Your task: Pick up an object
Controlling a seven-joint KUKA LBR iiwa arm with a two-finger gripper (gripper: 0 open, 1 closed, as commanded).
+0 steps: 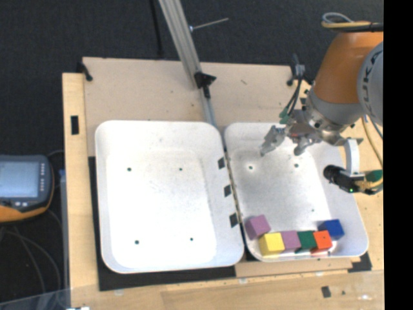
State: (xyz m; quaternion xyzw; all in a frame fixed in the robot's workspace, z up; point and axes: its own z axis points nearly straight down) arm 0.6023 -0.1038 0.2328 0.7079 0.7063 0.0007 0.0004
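Observation:
My gripper (284, 144) hangs over the far part of the right bin (284, 186), open, with nothing between its two fingers (270, 141). Several small blocks lie along the bin's near edge, well below the gripper: a purple block (258, 225), a yellow block (272, 243), a second purple block (291, 240), a green block (306, 241), an orange block (322, 240) and a blue block (332, 228). They sit close together, some touching.
The left bin (161, 192) lies beside the right one, with black clips (228, 190) along the shared edge. A slanted metal rail (184, 41) rises behind the bins. A handheld screen (22, 181) rests off the bench at left.

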